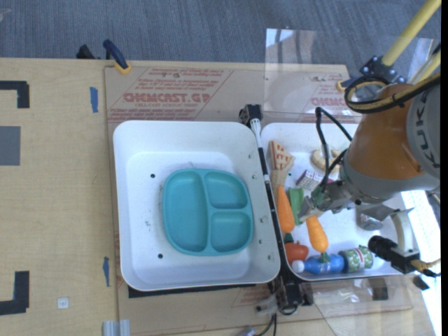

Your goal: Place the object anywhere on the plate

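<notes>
A teal plate [207,211] with three compartments lies in the left white bin [133,152]. Nothing lies on it. My gripper [316,197] hangs low over the right bin [334,143], among the toy foods there. Directly by it are a green piece [296,203] and an orange carrot-like piece [317,234]. A second orange piece [285,209] lies along the bin's left wall. The arm's orange band and grey wrist hide the bin's middle and right part.
The right bin also holds a waffle-patterned wedge [280,161], a red piece [295,251], a blue bottle [326,264], a green can [359,258] and a beige item [320,159]. A black divider [262,161] runs between the bins. Cables hang from the arm.
</notes>
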Robot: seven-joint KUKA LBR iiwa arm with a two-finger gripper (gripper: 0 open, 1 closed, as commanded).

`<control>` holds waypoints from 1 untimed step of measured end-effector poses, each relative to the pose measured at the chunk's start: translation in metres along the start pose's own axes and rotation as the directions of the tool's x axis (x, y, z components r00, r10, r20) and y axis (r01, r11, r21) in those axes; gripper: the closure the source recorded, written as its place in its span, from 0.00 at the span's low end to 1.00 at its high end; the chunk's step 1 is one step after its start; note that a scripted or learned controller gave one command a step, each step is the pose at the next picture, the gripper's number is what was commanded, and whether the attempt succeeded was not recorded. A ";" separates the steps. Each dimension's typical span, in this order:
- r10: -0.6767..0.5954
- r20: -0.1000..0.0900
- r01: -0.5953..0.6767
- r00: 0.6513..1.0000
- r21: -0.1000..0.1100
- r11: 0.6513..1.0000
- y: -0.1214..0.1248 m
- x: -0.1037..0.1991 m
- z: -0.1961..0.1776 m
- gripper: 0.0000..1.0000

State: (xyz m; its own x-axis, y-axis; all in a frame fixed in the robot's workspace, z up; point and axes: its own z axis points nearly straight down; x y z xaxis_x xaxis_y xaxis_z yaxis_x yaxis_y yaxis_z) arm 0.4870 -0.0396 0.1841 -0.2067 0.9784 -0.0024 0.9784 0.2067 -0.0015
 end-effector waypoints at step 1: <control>0.267 -0.003 -0.267 0.964 -0.003 0.964 0.010 0.071 -0.058 1.00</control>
State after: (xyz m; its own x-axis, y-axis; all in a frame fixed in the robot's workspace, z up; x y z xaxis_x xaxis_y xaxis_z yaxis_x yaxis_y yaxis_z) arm 0.4821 0.0324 0.2420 0.0622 0.9981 -0.0001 0.9981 -0.0622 0.0021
